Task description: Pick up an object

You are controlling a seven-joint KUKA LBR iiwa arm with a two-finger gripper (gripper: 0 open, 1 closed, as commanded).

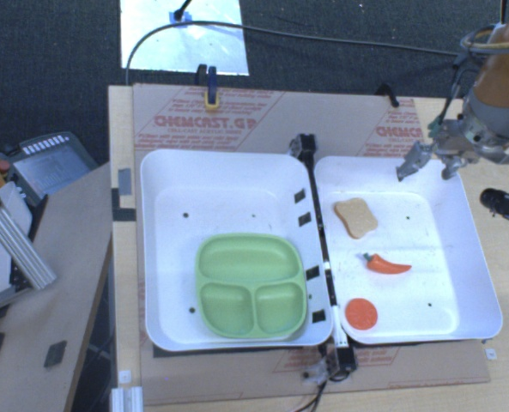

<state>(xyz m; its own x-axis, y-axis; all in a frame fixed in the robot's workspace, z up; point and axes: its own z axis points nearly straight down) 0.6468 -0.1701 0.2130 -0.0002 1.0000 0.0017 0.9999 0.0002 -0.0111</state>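
Observation:
In the right bin (464, 230) lie three things: a tan slice of bread (356, 217) near the middle, a red-orange chili pepper (387, 265) below it, and a round orange-red disc (361, 314) at the front. My gripper (429, 169) hangs above the bin's far right corner, up and to the right of the bread. Its two fingers are spread apart with nothing between them.
The left bin (168, 196) holds a green divided plate (251, 285) toward its front. A black clip strip (316, 230) runs between the bins. Cardboard lies under both bins, and a yellow clamp (211, 88) sits at its far edge.

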